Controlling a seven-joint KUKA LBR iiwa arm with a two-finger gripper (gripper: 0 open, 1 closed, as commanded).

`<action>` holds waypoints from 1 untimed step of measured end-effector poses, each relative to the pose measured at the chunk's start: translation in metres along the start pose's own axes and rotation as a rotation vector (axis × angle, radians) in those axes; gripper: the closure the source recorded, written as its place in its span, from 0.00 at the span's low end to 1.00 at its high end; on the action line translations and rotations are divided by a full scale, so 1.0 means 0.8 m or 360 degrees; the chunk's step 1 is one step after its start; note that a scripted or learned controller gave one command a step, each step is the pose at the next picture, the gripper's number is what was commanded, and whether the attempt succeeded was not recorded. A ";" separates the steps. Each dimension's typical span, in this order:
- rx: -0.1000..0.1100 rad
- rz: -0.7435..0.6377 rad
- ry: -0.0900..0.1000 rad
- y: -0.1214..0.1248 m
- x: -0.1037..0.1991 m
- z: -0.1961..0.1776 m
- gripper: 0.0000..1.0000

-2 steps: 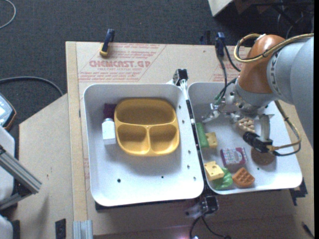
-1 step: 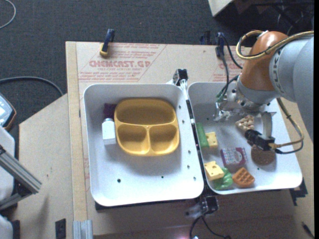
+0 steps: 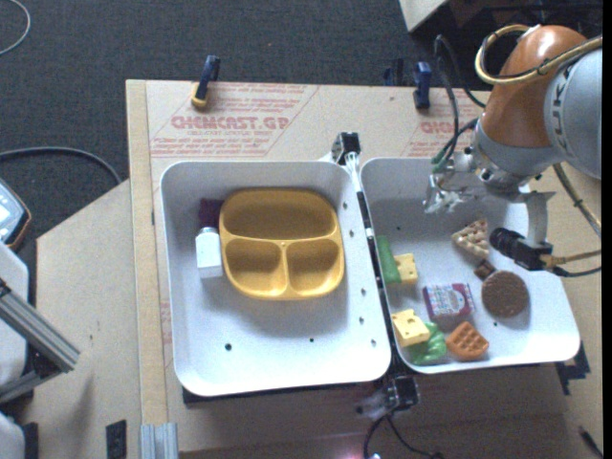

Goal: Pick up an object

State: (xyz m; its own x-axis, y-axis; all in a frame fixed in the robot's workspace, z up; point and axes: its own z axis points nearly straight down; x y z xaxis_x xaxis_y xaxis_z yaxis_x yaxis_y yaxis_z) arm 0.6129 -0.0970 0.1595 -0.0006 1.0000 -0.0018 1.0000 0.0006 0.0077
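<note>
My gripper [image 3: 442, 197] hangs over the upper left part of the right bin [image 3: 402, 180], above bare bin floor. Nothing shows in it. The closest object is a beige cracker [image 3: 470, 237], just to its lower right. Below that lie a small brown piece [image 3: 486, 269], a round brown cookie [image 3: 504, 295] and a purple packet [image 3: 448, 300]. At the bin's front sit an orange waffle [image 3: 468, 340], a yellow cheese wedge [image 3: 411, 328] and a green item [image 3: 432, 345]. A second cheese piece [image 3: 406, 268] and a green bar [image 3: 385, 259] lie by the left wall.
The left bin [image 3: 182, 285] holds a yellow divided plate [image 3: 282, 242], a white bottle [image 3: 208, 251] and a dark purple item [image 3: 210, 208]. The grey arm with its orange band [image 3: 535, 65] and cables crosses the right bin's upper right. A black fitting [image 3: 512, 247] juts over that bin.
</note>
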 end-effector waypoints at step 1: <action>0.0000 0.0001 -0.0001 0.002 -0.011 -0.076 1.00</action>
State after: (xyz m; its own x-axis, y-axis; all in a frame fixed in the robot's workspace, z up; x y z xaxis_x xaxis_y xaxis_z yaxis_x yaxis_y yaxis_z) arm 0.6139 -0.1057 0.2201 0.0000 1.0000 -0.0023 1.0000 0.0001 0.0080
